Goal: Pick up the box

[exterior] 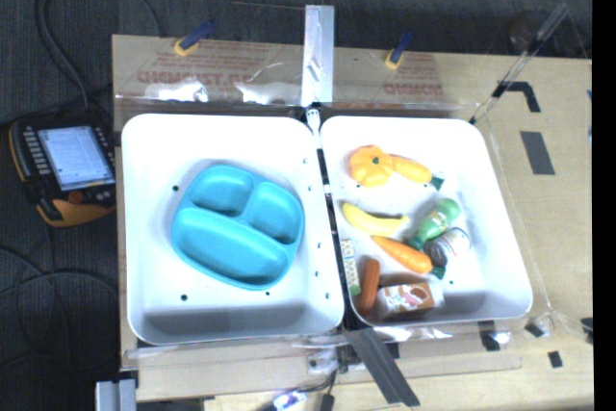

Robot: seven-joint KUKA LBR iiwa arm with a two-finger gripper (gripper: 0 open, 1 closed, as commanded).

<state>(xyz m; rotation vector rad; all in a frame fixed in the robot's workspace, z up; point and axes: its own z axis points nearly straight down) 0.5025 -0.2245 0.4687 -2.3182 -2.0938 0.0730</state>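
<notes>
The box is a small carton with a brown and white printed face. It lies flat near the front edge of the right bin, beside a brown sausage-shaped toy.
The right bin also holds an orange-yellow squash toy, a banana, a carrot, a green bottle and a small can. A blue divided plate lies in the left bin. A pendant sits on the floor at the left.
</notes>
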